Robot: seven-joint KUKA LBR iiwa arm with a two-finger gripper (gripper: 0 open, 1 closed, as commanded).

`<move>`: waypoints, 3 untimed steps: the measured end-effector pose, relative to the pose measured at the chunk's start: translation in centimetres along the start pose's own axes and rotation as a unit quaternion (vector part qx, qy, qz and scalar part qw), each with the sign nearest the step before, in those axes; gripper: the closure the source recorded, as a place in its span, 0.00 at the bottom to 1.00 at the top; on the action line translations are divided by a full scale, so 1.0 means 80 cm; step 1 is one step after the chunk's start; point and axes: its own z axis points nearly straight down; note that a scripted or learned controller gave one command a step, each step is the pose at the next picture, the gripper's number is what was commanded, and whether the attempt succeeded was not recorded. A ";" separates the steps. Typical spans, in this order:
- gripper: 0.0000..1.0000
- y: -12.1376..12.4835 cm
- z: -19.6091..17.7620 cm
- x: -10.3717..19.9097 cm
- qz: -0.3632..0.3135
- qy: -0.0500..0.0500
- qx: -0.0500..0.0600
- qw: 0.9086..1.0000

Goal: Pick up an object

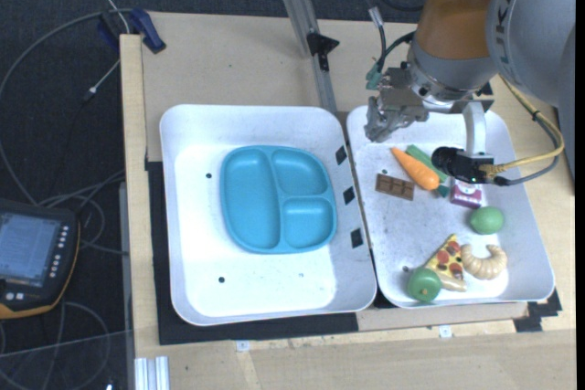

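- A dark carpeted floor (55, 32) is seen around a pale wooden bench (228, 59); thin cables are trailed across the floor left of the bench.
- A handheld control pendant (32, 256) with a lit screen is lying on the floor, well left of the blue tray.
- A blue clamp (146, 30) is fixed at the bench's far left corner, up and left of the blue tray.
- The left bin (183, 196) is set on the bench, and a blue tray (277, 198) with three compartments is resting in its middle.
- A slanted metal post (297, 5) rises behind the bins, up and right of the blue tray.
- The right bin (526, 242) lies just right of the blue tray's bin, their rims touching.
- In the right bin, right of the blue tray, a brown chocolate bar (396, 187) is lying flat, with a carrot (414, 167) beside it.
- Lower and further right of the blue tray, a green apple (423, 284), a pizza slice (448, 260) and a croissant (484, 262) are grouped close together.
- A green lime (487, 219) and a small purple-and-white packet (465, 195) are placed further right still.
- The gripper (388, 121) is held over the right bin's far left corner, up and right of the blue tray, above the carrot; nothing is seen between its fingers, and it cannot be told whether the jaws are released or clenched.
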 end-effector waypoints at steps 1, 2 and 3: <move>1.00 0.031 -0.004 0.061 0.000 0.000 0.000 1.000; 1.00 0.060 0.003 0.115 0.000 0.000 0.001 1.000; 0.00 0.060 0.002 0.111 0.002 -0.001 0.002 1.000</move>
